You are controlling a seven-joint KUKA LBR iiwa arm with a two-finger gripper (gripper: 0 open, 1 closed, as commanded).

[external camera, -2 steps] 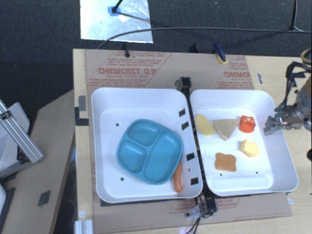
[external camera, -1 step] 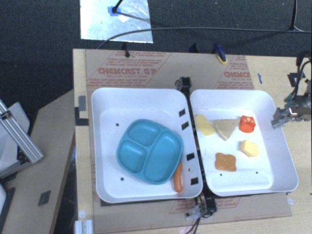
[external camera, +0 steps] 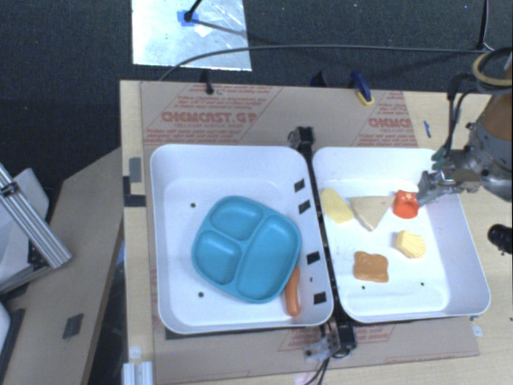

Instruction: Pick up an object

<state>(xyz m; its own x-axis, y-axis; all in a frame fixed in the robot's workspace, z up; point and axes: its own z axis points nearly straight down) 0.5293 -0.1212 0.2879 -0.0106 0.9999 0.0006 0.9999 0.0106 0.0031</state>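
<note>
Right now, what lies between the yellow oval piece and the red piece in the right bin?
In the camera view, a pale wedge-shaped piece lies between the yellow oval piece and the red piece.

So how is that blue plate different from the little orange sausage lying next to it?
The blue plate is broad, flat and split into three compartments; the orange sausage is small, thin and rod-shaped. The plate sits near the middle of the left bin, while the sausage lies along the bin's right side, by the plate's lower right edge. Both are in that same left bin.
</note>
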